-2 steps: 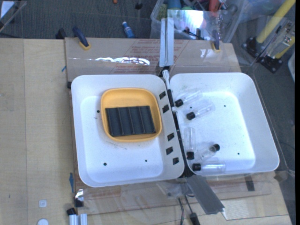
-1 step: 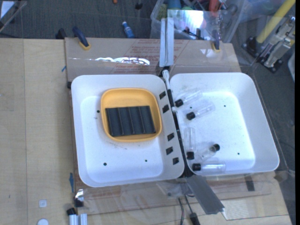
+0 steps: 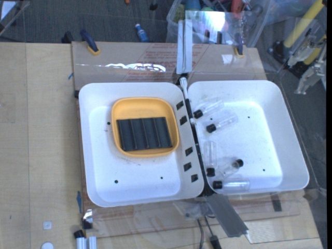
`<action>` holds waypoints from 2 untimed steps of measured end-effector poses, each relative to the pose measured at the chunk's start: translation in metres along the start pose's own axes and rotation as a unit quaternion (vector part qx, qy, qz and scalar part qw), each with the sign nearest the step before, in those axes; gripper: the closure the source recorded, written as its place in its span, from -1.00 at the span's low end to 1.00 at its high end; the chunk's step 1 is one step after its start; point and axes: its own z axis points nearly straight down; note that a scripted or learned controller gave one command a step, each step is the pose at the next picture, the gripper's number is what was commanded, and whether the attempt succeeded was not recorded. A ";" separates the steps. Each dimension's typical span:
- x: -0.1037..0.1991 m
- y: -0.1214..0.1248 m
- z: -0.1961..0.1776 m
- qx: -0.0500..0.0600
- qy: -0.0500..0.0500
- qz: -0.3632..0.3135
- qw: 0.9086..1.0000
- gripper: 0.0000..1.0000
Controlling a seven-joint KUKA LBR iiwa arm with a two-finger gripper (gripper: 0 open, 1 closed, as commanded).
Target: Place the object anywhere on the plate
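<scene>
Camera view, left bin (image 3: 88,139): it is sitting on the wooden bench (image 3: 36,139), touching the right bin (image 3: 270,139) along their shared edge.
Plate (image 3: 142,104): a yellow, rounded-square plate is lying in the upper middle of the left bin, well inside its walls.
Task's thing: a dark grey ribbed slab (image 3: 144,134) is lying flat on the plate, covering most of its floor and staying within its rim.
Right bin contents: five clear vials with black caps are lying on their sides. One (image 3: 207,109) is resting near the top left, a second (image 3: 222,123) just below it, a third (image 3: 209,157) running along the left wall, a fourth (image 3: 228,166) beside it, and a fifth (image 3: 231,183) at the bottom edge.
Between the bins: a row of small black clips (image 3: 188,134) is running down the seam.
In the way: nothing is lying over the slab or the plate, and the vials are keeping well apart from both.
Gripper state: I cannot tell from this view.
Surroundings: a clear tub of coloured clutter (image 3: 228,4) is standing beyond the bench, and a blue-handled clamp (image 3: 89,41) is gripping the bench's far edge.
</scene>
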 end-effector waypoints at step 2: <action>-0.013 -0.011 0.077 0.000 -0.002 -0.214 0.977 -1.00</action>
